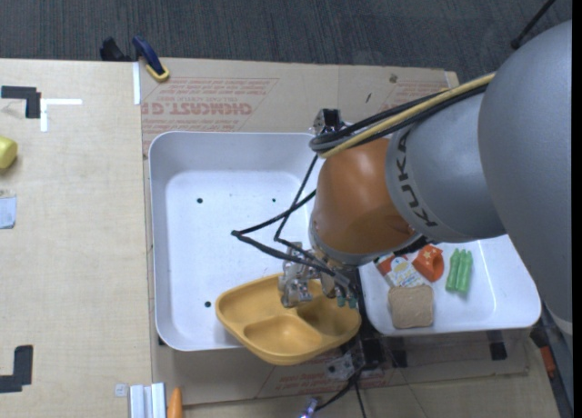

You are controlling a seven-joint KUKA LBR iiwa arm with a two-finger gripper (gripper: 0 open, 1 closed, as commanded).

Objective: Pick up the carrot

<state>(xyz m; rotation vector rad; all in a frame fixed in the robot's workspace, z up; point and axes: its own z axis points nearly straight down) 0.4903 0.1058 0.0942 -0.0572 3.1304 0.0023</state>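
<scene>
over the left white bin (182, 225), metal hand (296, 287) sits above yellow plastic divided bowl (282, 325), grip unclear; orange carrot (429, 262) in right bin (509, 303).

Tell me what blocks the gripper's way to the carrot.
The gripper hangs over the yellow bowl in the left bin; the carrot lies in the right bin. The bins' adjoining walls lie between.

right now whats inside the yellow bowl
The tool hangs over the yellow bowl, at its back rim in the left bin. The front of the bowl looks bare. The part under the tool is covered, so anything there is hidden.
</scene>
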